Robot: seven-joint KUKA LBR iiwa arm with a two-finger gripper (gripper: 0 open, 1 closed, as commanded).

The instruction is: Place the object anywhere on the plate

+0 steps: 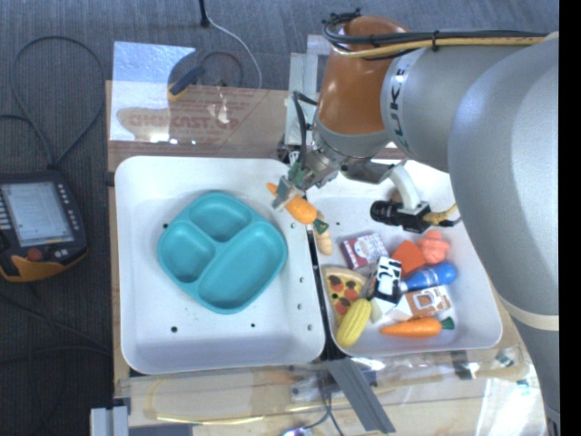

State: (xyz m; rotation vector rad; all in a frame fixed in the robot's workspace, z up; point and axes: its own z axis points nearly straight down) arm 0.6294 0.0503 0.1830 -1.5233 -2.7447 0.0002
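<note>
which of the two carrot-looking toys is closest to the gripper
The small carrot at the bins' divider, right under the gripper. The other carrot lies far off at the right bin's near edge, beside the corn.

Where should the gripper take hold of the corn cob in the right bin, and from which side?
Probably across the middle of the corn cob, coming straight down from above. It lies flat and slanted at the near left corner of the right bin, with the pizza slice touching its upper end, so closing across its narrow width looks safest. The bin wall beside it may crowd one finger.
</note>
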